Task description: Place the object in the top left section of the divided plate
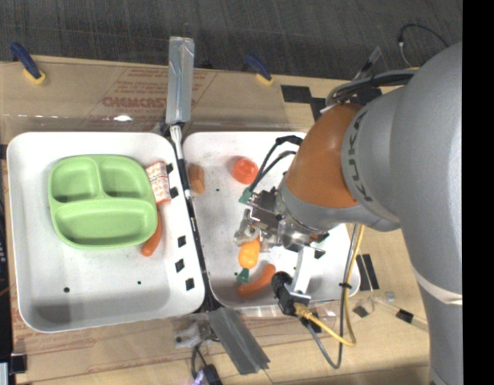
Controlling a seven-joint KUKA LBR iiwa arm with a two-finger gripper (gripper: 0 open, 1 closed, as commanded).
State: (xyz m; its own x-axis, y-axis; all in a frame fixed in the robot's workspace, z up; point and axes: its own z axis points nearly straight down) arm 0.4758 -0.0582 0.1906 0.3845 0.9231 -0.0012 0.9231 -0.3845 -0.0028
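The gripper (251, 235) hovers low in the right bin (219, 147), whether clenched or released I cannot tell, just above a small orange fruit (249, 254) near the bin's front edge, while the green divided plate (103, 200) sits in the left bin (38, 295).

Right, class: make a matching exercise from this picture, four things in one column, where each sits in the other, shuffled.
Things:
1. green divided plate
2. red tomato-like toy
3. small labelled packet
4. carrot

Places:
A. near front edge of right bin
B. in left bin, toward its back
C. by the plate's right edge
D. near back of right bin

Pairs: 1-B, 2-D, 3-C, 4-A
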